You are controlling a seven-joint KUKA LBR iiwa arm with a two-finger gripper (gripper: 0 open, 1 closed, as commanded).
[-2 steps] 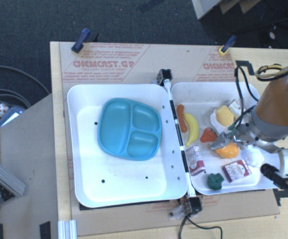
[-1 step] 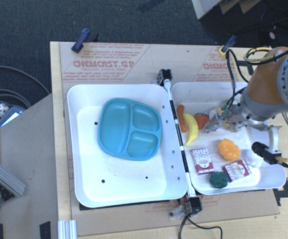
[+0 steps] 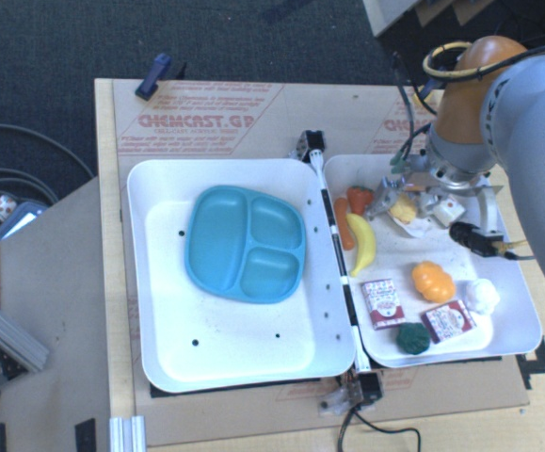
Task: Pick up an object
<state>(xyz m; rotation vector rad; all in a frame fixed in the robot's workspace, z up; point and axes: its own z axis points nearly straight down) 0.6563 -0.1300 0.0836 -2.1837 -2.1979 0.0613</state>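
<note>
My gripper [image 3: 411, 199] hangs low over the back of the right bin [image 3: 517, 332], under the grey wrist with its orange band. Right beneath it lies a pale yellow and white item [image 3: 404, 213]; whether they touch is hidden. To the gripper's left are a red tomato [image 3: 359, 199], an orange carrot [image 3: 345, 226] and a yellow banana [image 3: 362, 244]. Nearer the front sit an orange [image 3: 432, 281], a white item [image 3: 482, 295], two red boxes [image 3: 382, 303] [image 3: 448, 320] and a dark green piece [image 3: 411, 337].
A blue divided plate [image 3: 246, 243] lies in the left bin [image 3: 159, 337]. A black clamp [image 3: 311, 143] sits where the two bins meet at the back. Cables run along the arm above the right bin's far edge.
</note>
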